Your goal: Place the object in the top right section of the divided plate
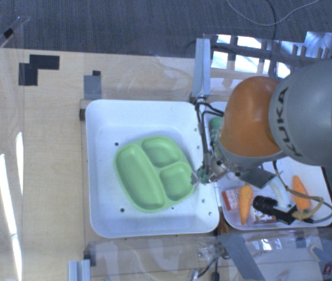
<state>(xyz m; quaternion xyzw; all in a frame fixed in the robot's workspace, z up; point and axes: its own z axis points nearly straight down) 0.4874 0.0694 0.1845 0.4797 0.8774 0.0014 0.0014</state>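
A light green divided plate lies tilted in the left white bin, with one long section on its left and two smaller ones on its right. My gripper hangs low at the plate's right edge, over the wall between the two bins. The grey arm and its orange band cover most of it. I see nothing clearly held at its tip.
In the right bin, partly under the arm, lie an orange carrot-like piece, a second orange piece, a red and white packet and a green thing at the back.
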